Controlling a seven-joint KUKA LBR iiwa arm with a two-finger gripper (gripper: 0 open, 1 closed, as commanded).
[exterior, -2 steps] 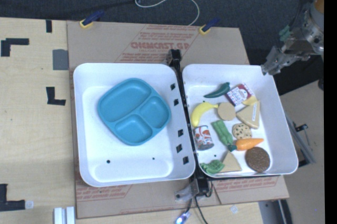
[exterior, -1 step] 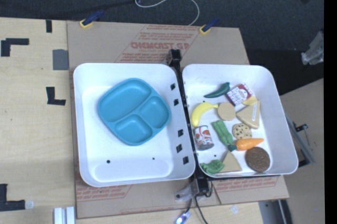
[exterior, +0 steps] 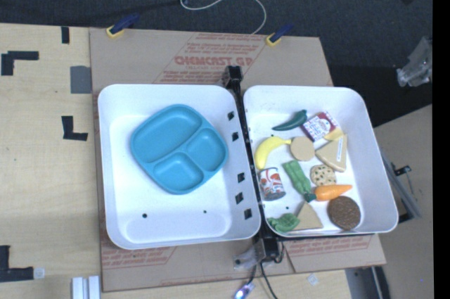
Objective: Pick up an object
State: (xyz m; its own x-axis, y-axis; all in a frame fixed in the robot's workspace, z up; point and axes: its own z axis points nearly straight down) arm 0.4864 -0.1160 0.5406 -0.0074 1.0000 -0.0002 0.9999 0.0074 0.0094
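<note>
A blue divided plate [exterior: 179, 148] is seen in the left bin [exterior: 119, 220]. Toy food is heaped in the right bin [exterior: 373, 150]: banana [exterior: 268, 149], carrot [exterior: 332, 191], cookie [exterior: 322, 174], can [exterior: 271, 183]. The gripper's state cannot be told; a greyish part [exterior: 415, 65] at the right edge is blurred.

- Two white bins: left bin [exterior: 112, 171], right bin [exterior: 373, 171], with small black marks along their shared edge.
- Sky-blue divided plate [exterior: 179, 148] in the left bin.
- Yellow banana [exterior: 269, 148].
- Dark green pepper [exterior: 290, 122]; lighter green long piece [exterior: 296, 176]; green leafy piece [exterior: 284, 223].
- Orange carrot [exterior: 331, 191].
- Brown round patty [exterior: 344, 212].
- Tan cookie with dark specks [exterior: 322, 174].
- Red-and-white can [exterior: 271, 183]; dark red packet with white label [exterior: 317, 126].
- Brown cardboard [exterior: 204, 58] printed in red letters.
- Pale wood tabletop [exterior: 35, 171] with black tape marks.
</note>
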